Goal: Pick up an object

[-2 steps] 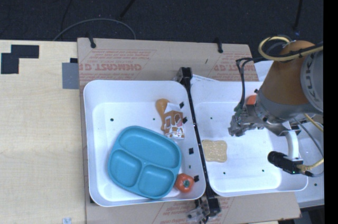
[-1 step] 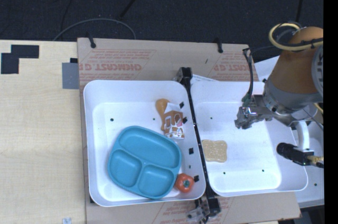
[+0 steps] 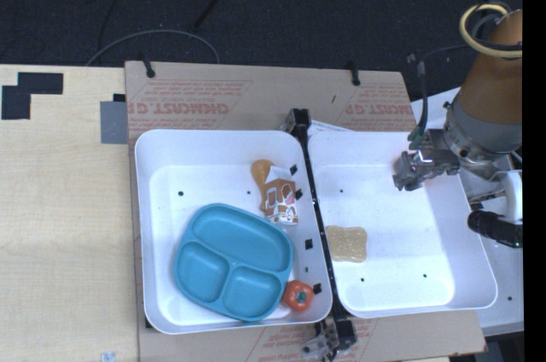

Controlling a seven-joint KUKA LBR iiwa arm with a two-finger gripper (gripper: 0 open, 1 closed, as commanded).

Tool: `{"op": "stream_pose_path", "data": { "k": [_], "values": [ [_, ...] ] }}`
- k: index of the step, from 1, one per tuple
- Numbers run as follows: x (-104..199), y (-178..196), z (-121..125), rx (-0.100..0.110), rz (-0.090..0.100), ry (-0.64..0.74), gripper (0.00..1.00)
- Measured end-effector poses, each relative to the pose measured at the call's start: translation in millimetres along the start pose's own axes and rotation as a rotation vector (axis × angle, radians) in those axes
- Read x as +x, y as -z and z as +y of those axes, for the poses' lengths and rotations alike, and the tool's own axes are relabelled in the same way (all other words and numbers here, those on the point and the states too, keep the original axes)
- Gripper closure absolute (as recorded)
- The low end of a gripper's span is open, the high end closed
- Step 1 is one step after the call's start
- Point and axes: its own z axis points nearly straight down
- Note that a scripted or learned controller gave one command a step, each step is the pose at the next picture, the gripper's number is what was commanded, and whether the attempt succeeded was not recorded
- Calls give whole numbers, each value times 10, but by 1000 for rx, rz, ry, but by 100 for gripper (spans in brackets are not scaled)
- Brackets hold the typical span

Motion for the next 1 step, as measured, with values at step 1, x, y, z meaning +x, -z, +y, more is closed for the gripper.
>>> {"op": "stream_pose_path", "data": {
  "k": [1],
  "values": [
    [-12,270,4,3,0,0,100]
  ]
}}
